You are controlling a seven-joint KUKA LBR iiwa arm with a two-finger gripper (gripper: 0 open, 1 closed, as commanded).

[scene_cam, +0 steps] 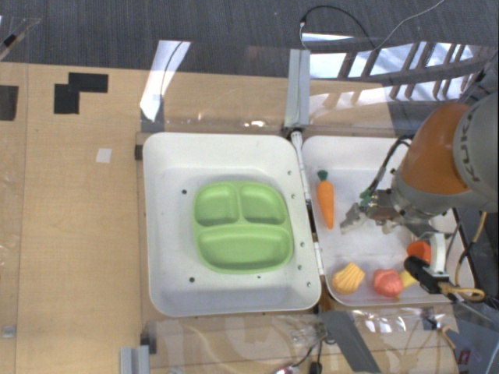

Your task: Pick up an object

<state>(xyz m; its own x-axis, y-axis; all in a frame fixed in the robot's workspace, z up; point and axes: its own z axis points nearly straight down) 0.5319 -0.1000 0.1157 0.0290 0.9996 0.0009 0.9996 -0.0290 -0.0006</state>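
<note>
Overhead view of two shallow white plastic bins. In the right bin [343, 162], the metal two-finger gripper [352, 218] hangs over bare floor, its fingers slightly parted with nothing between them. An orange toy carrot with a green top [325, 199] lies just left of the gripper, lengthwise near the bin's left wall. Along the near wall lie a yellow toy corn cob [348, 276] and a red toy fruit [387, 282]. The grey arm with its orange band [437, 162] covers the bin's right side; small items there are hard to make out. The left bin [164, 209] holds a green three-compartment plastic tray [242, 226].
</note>
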